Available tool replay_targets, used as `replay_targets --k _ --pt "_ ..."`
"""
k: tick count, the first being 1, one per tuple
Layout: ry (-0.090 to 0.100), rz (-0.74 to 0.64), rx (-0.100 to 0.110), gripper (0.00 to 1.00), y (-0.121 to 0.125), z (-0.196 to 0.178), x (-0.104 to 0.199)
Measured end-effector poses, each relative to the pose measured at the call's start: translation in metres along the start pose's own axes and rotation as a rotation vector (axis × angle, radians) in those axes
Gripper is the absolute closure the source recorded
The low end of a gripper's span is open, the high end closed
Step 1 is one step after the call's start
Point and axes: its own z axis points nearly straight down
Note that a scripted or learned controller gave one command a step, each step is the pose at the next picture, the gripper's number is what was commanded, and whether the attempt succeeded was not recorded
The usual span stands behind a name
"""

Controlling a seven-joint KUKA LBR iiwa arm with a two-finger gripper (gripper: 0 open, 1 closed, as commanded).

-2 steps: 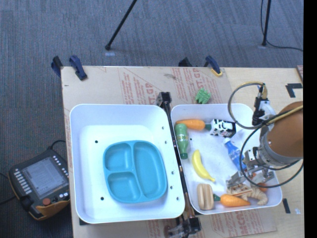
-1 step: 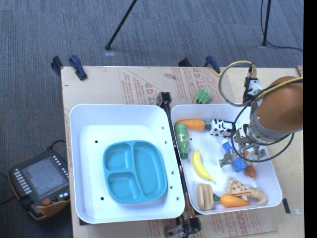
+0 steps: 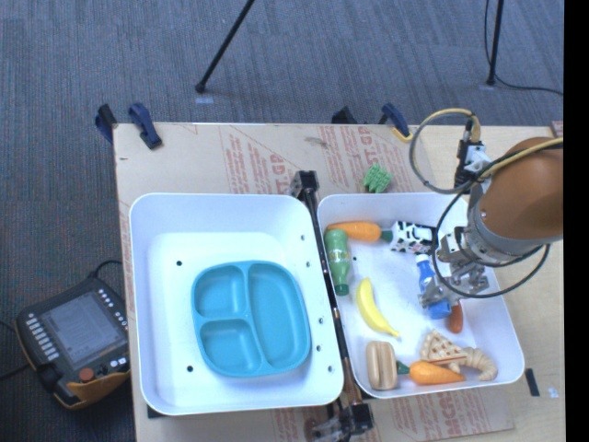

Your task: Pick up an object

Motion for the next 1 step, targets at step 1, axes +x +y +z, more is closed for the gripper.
replay_targets --k 1 --pt "0.005 -0.031 0.002 1.0 0.0291 -0.0965 -0.0353"
